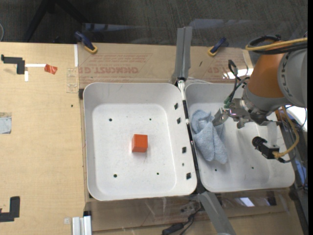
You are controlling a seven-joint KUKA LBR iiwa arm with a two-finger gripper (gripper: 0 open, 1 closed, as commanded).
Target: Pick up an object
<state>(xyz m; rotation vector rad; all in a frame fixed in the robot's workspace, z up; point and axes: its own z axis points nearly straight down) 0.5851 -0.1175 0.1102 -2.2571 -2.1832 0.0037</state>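
Observation:
An orange-red cube (140, 143) sits near the middle of the left bin (98, 131). A crumpled light blue cloth (208, 137) lies along the left side of the right bin (254, 175). My gripper (218, 118) hangs low in the right bin, at the cloth's upper right edge, either touching it or just above it. The grey arm with its orange band (266, 77) comes in from the right behind it. Cables and the wrist hide part of the right bin's far wall.
The bins meet at a raised divider (186, 131). Cardboard (127, 65) lies behind them, held by two clamps (87, 42) (217, 46). To the left is the wooden bench (34, 141), with a small red tag (50, 69) and black brackets on it.

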